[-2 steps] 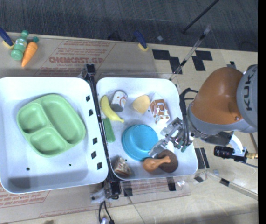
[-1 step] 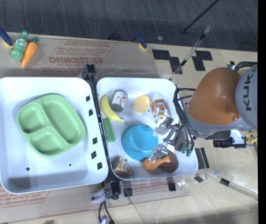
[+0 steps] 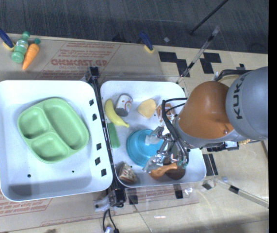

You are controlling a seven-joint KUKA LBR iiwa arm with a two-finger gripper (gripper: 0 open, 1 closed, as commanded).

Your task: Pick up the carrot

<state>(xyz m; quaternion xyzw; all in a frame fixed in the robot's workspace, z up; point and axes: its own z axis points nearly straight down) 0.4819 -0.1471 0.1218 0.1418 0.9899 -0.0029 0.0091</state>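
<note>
An orange carrot lies near the front edge of the right bin, next to a dark brown object. My gripper hangs right over the carrot, low in the bin, and its metal parts cover the carrot's upper side. I cannot make out whether it touches the carrot. A second toy carrot lies outside the bins on the cardboard at the far left, beside a green bottle.
The right bin also holds a blue bowl, a banana, a can, a yellow lump, a green stick and a brown object. A green divided plate sits in the left bin.
</note>
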